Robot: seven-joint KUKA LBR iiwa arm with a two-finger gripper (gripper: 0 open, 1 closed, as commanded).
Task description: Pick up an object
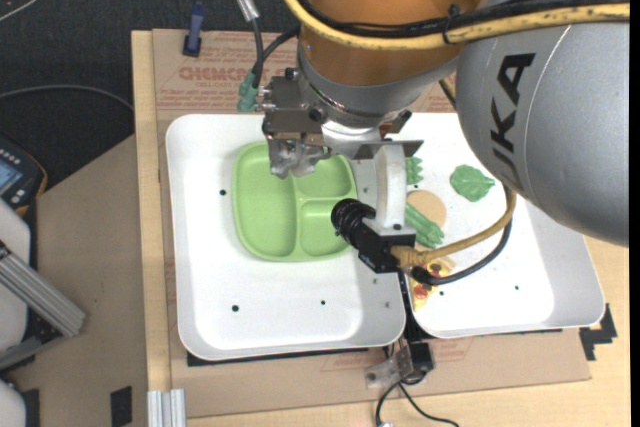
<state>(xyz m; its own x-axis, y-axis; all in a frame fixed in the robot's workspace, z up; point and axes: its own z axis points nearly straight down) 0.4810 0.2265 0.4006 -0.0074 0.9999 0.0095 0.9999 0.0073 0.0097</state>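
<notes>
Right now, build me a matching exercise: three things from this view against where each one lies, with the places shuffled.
Things:
1. green divided tray
2. green leaf-shaped piece
3. blue clip

Places:
A. on the cardboard beyond the bins
B. in the left bin
C. in the right bin

Pairs: 1-B, 2-C, 3-A

Brown cardboard sheet under two white bins, dark floor
</notes>
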